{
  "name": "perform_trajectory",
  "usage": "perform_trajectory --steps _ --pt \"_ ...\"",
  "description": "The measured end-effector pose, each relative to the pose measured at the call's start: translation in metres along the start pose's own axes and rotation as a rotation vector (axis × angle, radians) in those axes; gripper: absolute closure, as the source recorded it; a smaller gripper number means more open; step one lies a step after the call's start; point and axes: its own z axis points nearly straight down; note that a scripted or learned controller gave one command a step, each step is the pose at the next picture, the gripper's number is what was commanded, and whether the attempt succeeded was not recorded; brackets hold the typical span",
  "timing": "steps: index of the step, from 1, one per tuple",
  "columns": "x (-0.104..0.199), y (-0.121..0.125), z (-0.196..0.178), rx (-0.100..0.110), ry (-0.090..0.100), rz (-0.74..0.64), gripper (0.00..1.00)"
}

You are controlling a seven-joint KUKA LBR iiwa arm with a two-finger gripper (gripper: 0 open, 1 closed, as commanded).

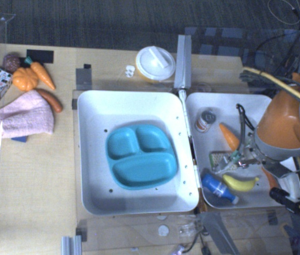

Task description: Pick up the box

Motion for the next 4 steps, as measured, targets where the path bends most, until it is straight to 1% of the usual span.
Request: perform_trajectory --steps 1,2,3,4 --pt "-0.009 0.033 0.014 -0.011 -0.003 0.264 0.00" --pt "-0.010 0.035 0.004 -0.016 -0.007 0.263 1.00" --pt "0.015 0.057 -0.153 -0.003 -0.001 0.363 1.00" --pt "0.027 0.093 -0.106 0.002 -0.001 0.548 1.00"
